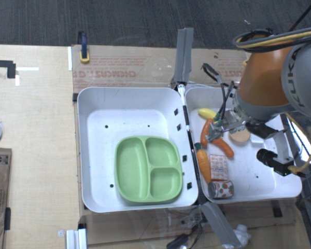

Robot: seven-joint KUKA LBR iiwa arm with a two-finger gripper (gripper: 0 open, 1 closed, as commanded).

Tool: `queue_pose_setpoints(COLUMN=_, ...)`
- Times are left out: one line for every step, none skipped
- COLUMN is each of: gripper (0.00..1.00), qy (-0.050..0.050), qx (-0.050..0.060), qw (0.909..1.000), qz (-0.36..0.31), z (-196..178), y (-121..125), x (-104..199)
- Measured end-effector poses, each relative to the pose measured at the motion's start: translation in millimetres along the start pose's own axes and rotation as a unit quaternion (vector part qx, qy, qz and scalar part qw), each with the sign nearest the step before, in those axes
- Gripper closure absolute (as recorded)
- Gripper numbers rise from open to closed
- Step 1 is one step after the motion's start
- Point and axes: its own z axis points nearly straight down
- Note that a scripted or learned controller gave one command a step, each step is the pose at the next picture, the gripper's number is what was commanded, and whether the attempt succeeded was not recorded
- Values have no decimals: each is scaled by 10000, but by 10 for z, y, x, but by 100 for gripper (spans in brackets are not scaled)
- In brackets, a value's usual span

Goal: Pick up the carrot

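Pale wooden desk (36, 118) is carrying two bins; the tapered orange carrot (202, 163) is lying along the right white bin's (259, 188) left wall. The tool (215, 131) is hovering just above-right of it among neighbouring items, apparently approaching; its opening I cannot tell, and next it needs lowering squarely over the carrot.

the two bins, left (90, 139) and right (264, 183), are white. the plate (147, 168) with three parts is light green. the carrot (202, 163) is orange with a bit of green on top. a long thing (224, 148) next to it is orange-red. the banana (207, 113) is yellow. the can (221, 189) has red and white on its label. a small packet (218, 166) is white with red marks. the bench (31, 139) is pale wood colour. the arm (272, 79) is grey with an orange band.
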Motion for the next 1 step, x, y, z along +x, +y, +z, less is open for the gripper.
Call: queue_pose_setpoints(gripper=100, qy=-9, qx=-13, qw=9979, qz=-642, z=-195, y=-164, x=-447)
